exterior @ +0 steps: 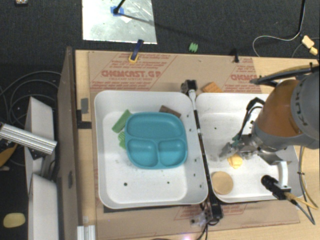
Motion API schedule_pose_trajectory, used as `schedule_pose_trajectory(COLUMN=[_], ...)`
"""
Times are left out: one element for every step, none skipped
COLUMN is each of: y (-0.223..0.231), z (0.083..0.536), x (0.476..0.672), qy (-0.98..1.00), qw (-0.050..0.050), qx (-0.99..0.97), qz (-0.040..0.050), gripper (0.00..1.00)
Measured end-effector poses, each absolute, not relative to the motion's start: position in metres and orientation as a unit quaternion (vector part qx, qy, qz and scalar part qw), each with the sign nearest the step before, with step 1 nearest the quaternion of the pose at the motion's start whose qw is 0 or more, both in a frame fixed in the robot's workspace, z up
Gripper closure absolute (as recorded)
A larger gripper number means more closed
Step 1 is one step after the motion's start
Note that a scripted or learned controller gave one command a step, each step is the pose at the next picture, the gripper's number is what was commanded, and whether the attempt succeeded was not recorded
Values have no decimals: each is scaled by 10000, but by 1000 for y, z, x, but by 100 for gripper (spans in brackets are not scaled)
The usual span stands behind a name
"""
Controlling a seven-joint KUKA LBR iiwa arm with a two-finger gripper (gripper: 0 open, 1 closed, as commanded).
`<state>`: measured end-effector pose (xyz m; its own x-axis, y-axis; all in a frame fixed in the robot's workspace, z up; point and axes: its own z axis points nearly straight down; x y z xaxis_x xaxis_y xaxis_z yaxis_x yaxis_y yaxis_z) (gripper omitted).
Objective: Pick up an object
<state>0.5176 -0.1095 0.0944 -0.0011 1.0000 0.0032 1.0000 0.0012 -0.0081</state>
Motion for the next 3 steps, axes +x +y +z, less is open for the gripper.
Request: schedule_pose_trajectory(y=[-111,-111,-98], z=[109,109,84], x=[522,521,502], qy=[-7076,-7076,-7067], qw=[-9,-8,-2], qx=[-7066,-7066,-7075], qz=[-9,-9,-4], gripper=[100,0,0])
